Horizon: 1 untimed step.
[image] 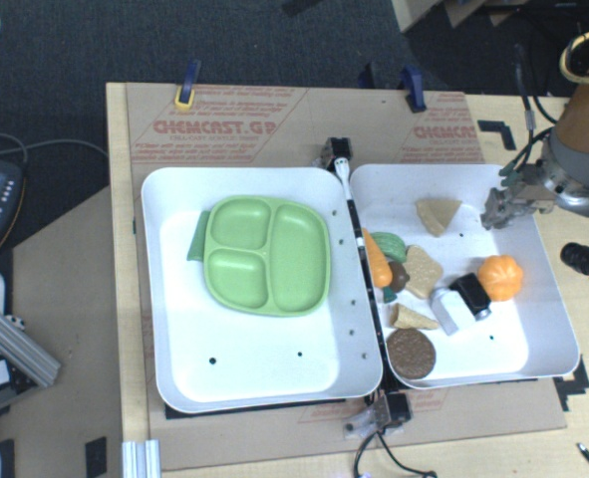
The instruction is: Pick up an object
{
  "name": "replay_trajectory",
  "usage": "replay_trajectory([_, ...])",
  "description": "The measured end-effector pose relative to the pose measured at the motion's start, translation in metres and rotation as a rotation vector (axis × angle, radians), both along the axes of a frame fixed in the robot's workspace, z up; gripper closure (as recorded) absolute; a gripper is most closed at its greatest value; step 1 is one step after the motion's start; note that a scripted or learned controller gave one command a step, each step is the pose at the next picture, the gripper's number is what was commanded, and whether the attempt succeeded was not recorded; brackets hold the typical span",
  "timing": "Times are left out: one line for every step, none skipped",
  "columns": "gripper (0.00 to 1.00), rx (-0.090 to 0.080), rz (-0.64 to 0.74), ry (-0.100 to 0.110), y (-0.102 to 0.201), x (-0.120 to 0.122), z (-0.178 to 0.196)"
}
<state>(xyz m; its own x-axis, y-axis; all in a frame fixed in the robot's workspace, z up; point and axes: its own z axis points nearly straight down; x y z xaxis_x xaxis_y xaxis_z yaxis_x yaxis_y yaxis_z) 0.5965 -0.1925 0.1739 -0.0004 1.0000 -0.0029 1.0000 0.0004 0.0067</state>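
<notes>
The right bin (533, 352) holds several small objects: a tan wedge (438, 215), an orange ball (500, 276), a black and white block (460, 301), a brown round disc (411, 353), a carrot-like orange piece (377, 262), a green piece (390, 244), and tan cracker-like pieces (423, 271). My gripper (501, 207) hangs over the right bin's upper right part, to the right of the tan wedge and above the orange ball. Nothing shows between its fingers.
The left bin (174, 347) holds a green divided plate (269, 255). A black divider strip (359, 257) runs between the bins. Clamps (185, 90) sit at the board's far edge. The grey arm (583, 157) reaches in from the right.
</notes>
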Motion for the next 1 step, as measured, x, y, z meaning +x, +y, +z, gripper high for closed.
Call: replay_trajectory([1.0, -0.001, 0.001, -0.002, -0.0006, 0.0017, 0.0545])
